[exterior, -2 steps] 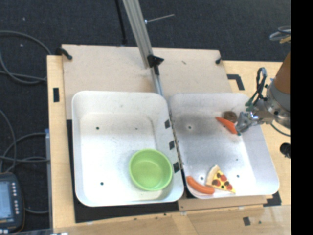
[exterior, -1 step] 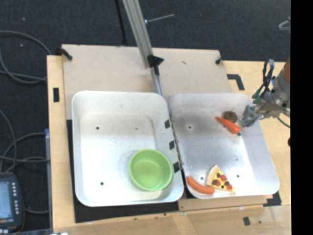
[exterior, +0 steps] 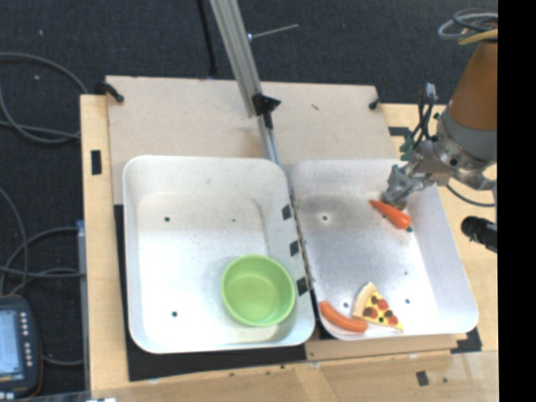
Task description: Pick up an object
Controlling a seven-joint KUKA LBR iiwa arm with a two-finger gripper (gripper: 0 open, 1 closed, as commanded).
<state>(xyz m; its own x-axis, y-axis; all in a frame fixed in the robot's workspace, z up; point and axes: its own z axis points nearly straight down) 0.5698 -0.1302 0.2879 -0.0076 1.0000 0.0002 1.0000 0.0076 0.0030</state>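
Observation:
An orange carrot (exterior: 394,214) lies in the right bin (exterior: 335,258), near its far right side. My gripper (exterior: 396,193) hangs right over the carrot's upper end, touching or almost touching it; the arm comes in from the right. A toy pizza slice (exterior: 377,306) and a red-orange sausage (exterior: 342,316) rest against the right bin's near edge. A green bowl (exterior: 258,289) stands upright in the left bin (exterior: 167,224), at its near right corner.
A slanted metal pole (exterior: 243,57) rises from the bench behind the bins, ending at the seam between them. Cables hang beside the arm at the right. The bins sit side by side on a tan board.

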